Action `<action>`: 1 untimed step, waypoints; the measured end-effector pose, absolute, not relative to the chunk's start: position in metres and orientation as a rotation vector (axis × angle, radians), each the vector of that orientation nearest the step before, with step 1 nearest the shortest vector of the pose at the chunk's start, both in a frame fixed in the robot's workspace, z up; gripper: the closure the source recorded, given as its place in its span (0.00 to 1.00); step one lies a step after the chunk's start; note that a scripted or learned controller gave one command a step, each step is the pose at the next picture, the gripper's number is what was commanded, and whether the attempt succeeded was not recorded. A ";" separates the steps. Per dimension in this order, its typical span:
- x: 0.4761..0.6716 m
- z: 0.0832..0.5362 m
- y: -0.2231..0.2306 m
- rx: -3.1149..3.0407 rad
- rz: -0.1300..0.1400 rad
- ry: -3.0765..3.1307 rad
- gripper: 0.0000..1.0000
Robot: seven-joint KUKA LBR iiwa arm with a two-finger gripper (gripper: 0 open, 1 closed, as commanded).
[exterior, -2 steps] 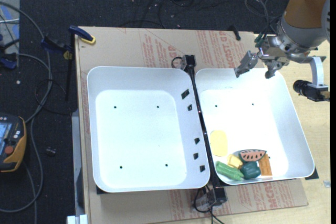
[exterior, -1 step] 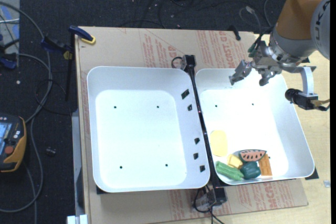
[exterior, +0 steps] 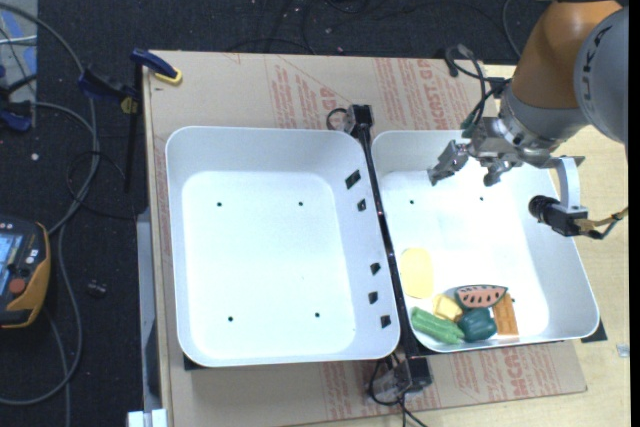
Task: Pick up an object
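Note:
My gripper [exterior: 467, 171] hangs over the far part of the right bin [exterior: 520, 215], its two fingers spread apart with nothing between them. Well below it, near the bin's front edge, lie the objects: a pale yellow flat piece [exterior: 416, 272], a watermelon slice [exterior: 481, 296], a green long piece [exterior: 435, 325], a dark green piece [exterior: 477, 324], an orange piece [exterior: 506, 315] and a small yellow block [exterior: 448, 306]. The gripper is clear of all of them.
The left bin [exterior: 265, 245] sits beside the right one, parted by a black divider with clips [exterior: 375, 225]. Both rest on a cardboard-covered bench [exterior: 260, 85]. A black part on a cable [exterior: 555, 213] hangs at the right bin's right side.

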State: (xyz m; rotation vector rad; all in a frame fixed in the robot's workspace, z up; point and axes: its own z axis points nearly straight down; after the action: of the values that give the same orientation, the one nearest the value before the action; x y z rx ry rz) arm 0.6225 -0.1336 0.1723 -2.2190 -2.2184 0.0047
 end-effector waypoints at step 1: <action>0.617 0.111 -0.136 -2.219 0.005 -2.218 0.00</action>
State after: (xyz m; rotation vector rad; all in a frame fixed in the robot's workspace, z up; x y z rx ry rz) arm 0.6167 -0.1355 0.1107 -2.2188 -2.2182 0.0046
